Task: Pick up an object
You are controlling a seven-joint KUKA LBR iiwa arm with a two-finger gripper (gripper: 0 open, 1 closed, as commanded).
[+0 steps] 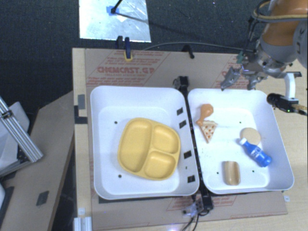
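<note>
The right bin (274, 124) holds several small things. An orange drumstick-shaped piece (206, 112) lies near its left wall, with a waffle-patterned wedge (208, 130) just below it. A blue bottle (255, 152) lies at the right, its white cap against a tan round disc (251, 134). A tan bread-like roll (231, 172) sits near the front. My gripper (239, 80) hangs above the bin's far rim, fingers spread apart, open with nothing between them. It is well above and behind all the objects.
The left bin (101, 105) holds a yellow divided plate (149, 148). Black clips line the divider between the bins. A cardboard sheet lies under both bins, and a blue clamp (127, 46) stands at its far edge.
</note>
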